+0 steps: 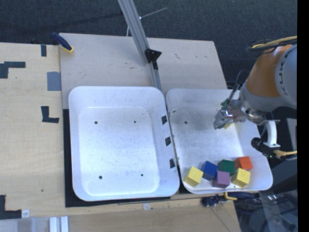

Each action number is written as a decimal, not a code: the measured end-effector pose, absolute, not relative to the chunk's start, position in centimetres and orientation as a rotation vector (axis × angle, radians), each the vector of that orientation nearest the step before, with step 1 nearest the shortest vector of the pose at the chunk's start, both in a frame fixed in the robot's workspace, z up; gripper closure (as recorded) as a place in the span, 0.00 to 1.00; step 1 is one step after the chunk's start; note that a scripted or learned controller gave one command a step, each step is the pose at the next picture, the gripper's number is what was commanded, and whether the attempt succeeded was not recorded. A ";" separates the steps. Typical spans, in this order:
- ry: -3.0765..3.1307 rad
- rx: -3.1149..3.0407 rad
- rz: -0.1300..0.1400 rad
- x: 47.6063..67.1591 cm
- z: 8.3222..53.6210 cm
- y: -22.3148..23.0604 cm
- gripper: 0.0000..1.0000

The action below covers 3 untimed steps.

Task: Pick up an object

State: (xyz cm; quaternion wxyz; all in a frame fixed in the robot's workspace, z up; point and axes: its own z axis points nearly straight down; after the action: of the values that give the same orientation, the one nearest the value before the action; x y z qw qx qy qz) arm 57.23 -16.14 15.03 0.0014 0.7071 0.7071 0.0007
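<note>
Several small blocks lie clustered at the near end of the right bin [203, 105]: a yellow block [194, 176], a blue block [209, 169], a green block [225, 166], a purple block [222, 178], a second yellow block [241, 177] and an orange block [245, 163]. My gripper [222, 122] hangs over the middle right of that bin, well behind the blocks and apart from them. The grey and orange arm [270, 81] reaches in from the right.
The left bin [77, 129] sits beside the right one, their rims touching. A slanted metal bar [135, 23] runs from the top down to the bins' shared edge. A blue and yellow tool [63, 42] lies on the bench at the far left.
</note>
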 end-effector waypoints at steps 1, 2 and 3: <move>2.220 2.218 0.003 56.5 19.7 -16.1 1.00; 2.218 2.216 0.005 56.6 26.1 -16.3 1.00; 2.229 2.215 0.002 58.6 26.5 -11.3 1.00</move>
State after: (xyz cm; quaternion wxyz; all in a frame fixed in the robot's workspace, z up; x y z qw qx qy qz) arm 58.56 -11.31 26.53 -0.0005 0.7048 0.7094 0.0007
